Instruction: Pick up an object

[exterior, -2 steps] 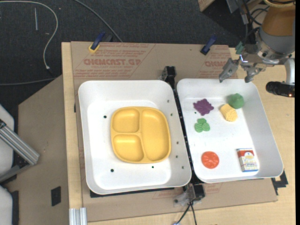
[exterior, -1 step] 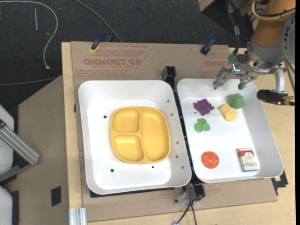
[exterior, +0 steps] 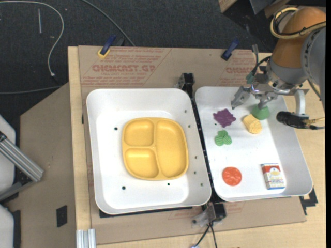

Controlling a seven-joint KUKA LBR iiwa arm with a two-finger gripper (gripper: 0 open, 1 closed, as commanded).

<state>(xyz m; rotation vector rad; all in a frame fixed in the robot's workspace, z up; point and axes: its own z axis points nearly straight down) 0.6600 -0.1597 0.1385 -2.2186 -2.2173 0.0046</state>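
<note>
A: Where is the gripper (exterior: 252, 99)?
B: Over the far end of the right bin (exterior: 295, 143), fingers spread, nothing between them; a green piece (exterior: 261, 112) lies just beside it.
A: And around that green piece?
B: Yellow piece (exterior: 252, 123) touching it on the near side; purple piece (exterior: 224, 117) further left; red disc (exterior: 231, 176) well nearer.

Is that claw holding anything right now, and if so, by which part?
Nothing is held. The claw hangs open over the right bin, with a green piece and a yellow piece lying just beneath, not between its fingers.
</note>
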